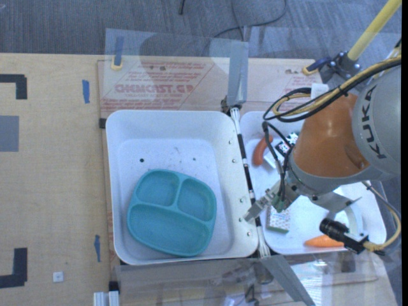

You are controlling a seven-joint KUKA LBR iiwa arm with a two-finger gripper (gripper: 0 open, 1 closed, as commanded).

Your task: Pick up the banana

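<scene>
Gripper (pixel 275 204) low in right bin (pixel 373 231), likely searching for banana; fingers' state impossible to tell.

matt teal plastic plate (pixel 171 213), wooden bench (pixel 51 171)

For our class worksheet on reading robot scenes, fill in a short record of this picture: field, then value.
left bin: holds a teal divided plate
right bin: arm reaching in from the right
small items in right bin: orange-red piece near the left wall, orange piece near the front
banana: cannot tell where it is
gripper: low, over the right bin's left part
</scene>
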